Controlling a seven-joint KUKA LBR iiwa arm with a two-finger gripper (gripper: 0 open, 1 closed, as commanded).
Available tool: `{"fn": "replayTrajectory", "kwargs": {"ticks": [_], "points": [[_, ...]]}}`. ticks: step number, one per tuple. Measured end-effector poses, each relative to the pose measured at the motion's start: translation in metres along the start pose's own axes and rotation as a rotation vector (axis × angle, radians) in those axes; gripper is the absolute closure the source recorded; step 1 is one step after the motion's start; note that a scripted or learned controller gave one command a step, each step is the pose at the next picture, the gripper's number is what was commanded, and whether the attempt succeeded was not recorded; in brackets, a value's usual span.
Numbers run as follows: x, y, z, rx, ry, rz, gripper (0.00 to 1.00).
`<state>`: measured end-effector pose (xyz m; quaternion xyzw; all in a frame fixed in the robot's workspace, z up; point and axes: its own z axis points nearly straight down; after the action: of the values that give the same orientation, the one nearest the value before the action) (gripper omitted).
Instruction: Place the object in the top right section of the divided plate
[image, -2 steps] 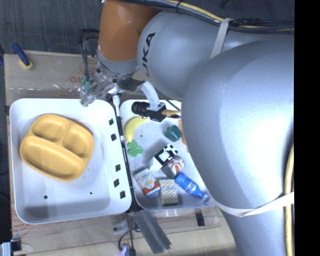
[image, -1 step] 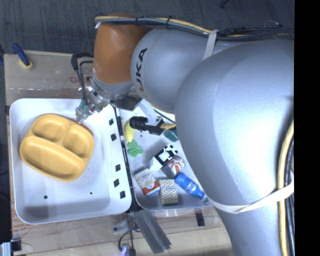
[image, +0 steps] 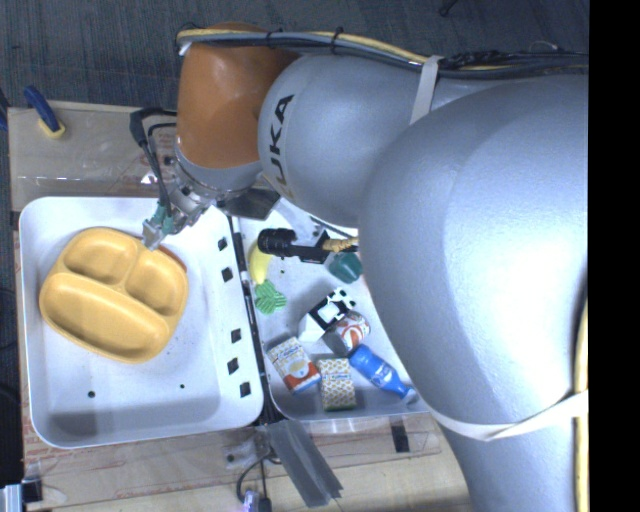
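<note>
The gripper (image: 158, 226) hovers at the top right section of the yellow divided plate (image: 112, 292), fingers' state I cannot tell, so the release seems next

Fixed overhead view (slanted) onto both bins (image: 120, 425)

A dark, finely textured floor (image: 90, 50) runs across the top of the frame and down the left edge. Below it lies the pale wooden worktop (image: 95, 150), its bare surface showing in the upper left and again as a thin strip along the bottom. A blue clamp with a yellow tip (image: 42, 110) sits at the worktop's upper left corner. The light is even and soft.
</note>
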<state>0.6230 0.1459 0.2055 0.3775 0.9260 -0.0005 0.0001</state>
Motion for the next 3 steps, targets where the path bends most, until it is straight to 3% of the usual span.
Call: {"fn": "replayTrajectory", "kwargs": {"ticks": [1, 2, 3], "points": [[0.016, -0.009, -0.015, 0.002, 0.002, -0.201, 1.0], [0.015, -0.008, -0.026, 0.003, 0.001, -0.205, 1.0], [0.022, -0.019, -0.021, 0.002, 0.002, -0.516, 1.0]]}}
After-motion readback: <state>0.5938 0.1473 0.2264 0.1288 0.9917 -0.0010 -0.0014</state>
